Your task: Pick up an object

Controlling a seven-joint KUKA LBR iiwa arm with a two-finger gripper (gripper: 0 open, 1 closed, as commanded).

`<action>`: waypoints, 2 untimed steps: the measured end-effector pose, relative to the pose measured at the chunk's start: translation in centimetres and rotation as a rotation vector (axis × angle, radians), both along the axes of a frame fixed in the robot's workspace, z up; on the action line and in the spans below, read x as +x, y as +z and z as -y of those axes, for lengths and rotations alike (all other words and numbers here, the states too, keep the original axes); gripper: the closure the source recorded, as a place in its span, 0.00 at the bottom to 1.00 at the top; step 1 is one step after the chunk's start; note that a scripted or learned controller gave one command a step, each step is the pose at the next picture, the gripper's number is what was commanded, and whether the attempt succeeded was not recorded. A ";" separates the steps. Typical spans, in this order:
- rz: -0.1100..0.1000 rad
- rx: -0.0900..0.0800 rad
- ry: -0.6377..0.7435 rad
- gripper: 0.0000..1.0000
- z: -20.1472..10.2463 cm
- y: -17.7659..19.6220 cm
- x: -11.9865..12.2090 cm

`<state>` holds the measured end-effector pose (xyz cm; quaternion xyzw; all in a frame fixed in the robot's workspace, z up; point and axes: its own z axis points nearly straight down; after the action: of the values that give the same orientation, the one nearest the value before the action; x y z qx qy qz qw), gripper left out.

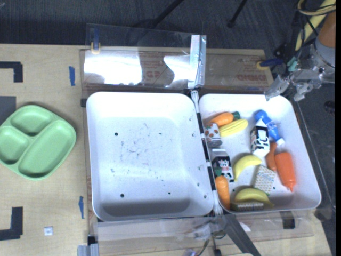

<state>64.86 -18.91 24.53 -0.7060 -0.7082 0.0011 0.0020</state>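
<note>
Pick not yet begun: the end effector waits off the far right corner of the right bin.

The end effector (290, 85) sits just beyond the far right corner of the right bin (308, 143), at the end of the arm (325, 41) entering from the right; whether its tips are apart or together I cannot tell, and nothing is seen between them. All candidate objects lie in that bin: a blue-capped bottle (262, 133) nearest the tool, an orange bottle (285, 168) by the right wall, a corn cob (234, 127) and a carrot (222, 119) toward the far left, a small can (213, 135), a lemon (248, 163) and a banana (251, 195) nearer. The left bin (144, 153) holds no objects, and a green divided plate (34, 141) rests on the table (37, 63) at the left. By my judgement, the whole job remains: move over 1 object, descend, close, lift.
</note>
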 end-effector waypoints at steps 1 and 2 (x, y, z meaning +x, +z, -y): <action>0.002 0.000 0.011 0.00 0.0 -13.5 -1.7; 0.008 0.005 0.073 0.00 1.3 -15.9 -0.9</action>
<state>63.91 -20.19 8.60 -0.6797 -0.7335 -0.0035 0.0007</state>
